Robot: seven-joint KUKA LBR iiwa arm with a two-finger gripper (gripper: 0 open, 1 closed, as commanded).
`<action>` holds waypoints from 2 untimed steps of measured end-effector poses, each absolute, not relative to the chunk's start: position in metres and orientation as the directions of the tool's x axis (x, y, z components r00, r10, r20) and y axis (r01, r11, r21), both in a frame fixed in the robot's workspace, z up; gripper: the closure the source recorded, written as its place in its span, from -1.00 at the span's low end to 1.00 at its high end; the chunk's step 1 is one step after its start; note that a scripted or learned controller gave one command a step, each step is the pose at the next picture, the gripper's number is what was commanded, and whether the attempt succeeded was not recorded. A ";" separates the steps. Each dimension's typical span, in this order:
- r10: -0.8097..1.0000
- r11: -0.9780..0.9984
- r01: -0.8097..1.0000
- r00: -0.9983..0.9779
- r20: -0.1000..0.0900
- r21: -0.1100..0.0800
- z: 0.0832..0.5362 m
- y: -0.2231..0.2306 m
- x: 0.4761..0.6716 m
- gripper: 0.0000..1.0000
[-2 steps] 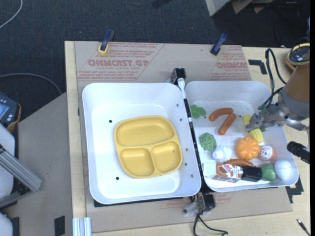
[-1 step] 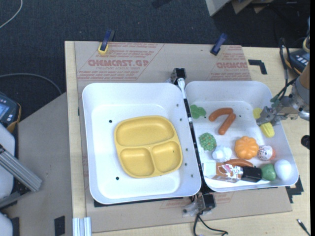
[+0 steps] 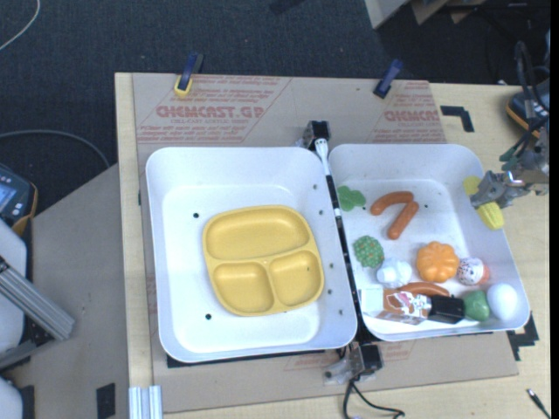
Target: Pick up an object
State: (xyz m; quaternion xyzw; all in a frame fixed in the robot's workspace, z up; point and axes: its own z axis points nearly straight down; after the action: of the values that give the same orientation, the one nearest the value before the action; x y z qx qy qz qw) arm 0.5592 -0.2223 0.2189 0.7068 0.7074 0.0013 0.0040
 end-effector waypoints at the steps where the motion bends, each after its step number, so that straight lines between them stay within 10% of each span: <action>1: 1.000 0.005 1.000 -0.005 -0.001 0.005 0.231 -0.175 0.580 1.00; 2: 1.000 0.006 1.000 -0.006 0.002 -0.001 0.220 -0.117 0.596 1.00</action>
State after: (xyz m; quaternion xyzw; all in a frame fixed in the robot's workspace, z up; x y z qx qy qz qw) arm 0.5962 -0.1175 0.2200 0.7051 0.7091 0.0002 -0.0009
